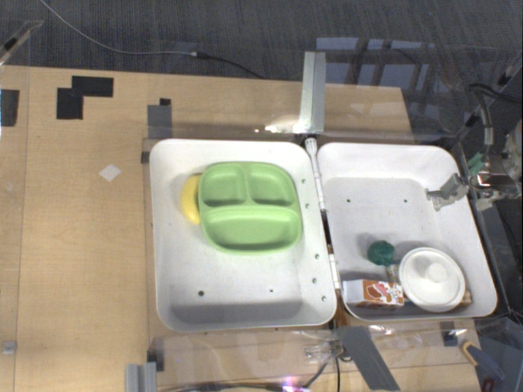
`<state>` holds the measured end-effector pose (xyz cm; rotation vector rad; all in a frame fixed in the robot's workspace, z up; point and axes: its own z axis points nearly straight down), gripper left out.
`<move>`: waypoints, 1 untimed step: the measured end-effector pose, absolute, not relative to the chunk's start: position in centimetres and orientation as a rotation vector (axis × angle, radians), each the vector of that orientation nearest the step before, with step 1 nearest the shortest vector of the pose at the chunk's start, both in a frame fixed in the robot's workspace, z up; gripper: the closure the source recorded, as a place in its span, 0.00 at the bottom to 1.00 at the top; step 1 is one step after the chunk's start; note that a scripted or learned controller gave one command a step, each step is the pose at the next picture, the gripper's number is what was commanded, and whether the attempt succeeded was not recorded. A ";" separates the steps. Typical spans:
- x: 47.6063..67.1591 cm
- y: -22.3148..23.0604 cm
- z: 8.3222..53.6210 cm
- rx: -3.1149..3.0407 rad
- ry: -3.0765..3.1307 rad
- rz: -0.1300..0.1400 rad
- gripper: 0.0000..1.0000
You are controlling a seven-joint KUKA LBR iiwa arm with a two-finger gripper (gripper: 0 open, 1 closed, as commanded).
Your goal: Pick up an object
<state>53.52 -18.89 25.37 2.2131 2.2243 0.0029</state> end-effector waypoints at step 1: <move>53.9 -15.1 14.9 2.346 2.088 0.002 0.00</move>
